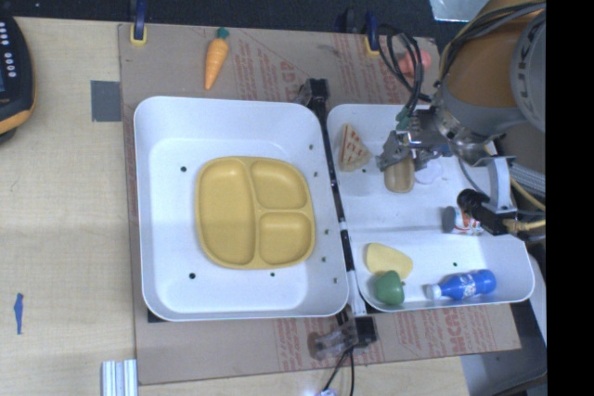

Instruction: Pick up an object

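L bin [153, 199] holds a yellow divided tray [253, 210], flat at centre. R bin [506, 278] has a sandwich wedge [353, 146] at its upper left, a tan cork-like piece [399, 177], a yellow slice [387, 257] touching a green fruit [389, 289], and a blue bottle [461, 285] on its side. Claw [404, 156] sits right above the tan piece; can't tell its state. Toy carrot [215, 59] lies on the surface behind the L bin, w/ a dark floor beyond. Arm covers the R bin's far corner.
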Tool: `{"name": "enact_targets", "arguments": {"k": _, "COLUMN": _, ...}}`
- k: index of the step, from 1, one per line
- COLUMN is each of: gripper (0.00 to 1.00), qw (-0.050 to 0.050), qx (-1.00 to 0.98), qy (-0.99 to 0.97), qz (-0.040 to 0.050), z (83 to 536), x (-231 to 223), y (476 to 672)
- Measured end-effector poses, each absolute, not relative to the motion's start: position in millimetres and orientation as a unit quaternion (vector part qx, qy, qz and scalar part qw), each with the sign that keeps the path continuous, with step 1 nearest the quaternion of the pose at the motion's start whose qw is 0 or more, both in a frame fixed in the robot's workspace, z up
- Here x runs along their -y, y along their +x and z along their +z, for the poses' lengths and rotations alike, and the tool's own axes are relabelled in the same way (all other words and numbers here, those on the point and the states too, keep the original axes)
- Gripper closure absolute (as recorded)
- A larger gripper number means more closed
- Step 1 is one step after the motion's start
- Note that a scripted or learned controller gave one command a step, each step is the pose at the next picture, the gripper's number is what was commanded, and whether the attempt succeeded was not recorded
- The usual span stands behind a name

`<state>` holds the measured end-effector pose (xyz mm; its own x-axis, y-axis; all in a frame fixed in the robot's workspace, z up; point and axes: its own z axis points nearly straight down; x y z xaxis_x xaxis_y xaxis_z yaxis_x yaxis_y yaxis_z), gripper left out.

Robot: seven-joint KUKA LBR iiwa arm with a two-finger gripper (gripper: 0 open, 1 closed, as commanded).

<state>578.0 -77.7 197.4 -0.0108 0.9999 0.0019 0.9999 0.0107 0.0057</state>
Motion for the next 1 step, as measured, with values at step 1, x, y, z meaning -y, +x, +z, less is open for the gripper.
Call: {"name": "enact_targets", "arguments": {"k": 1, "gripper": 1.0, "qw": -0.001, "qx": -0.711, "qy": 0.703, "qz": 0.0007, "z": 230.8, "x": 10.9, "y": 566.2}}
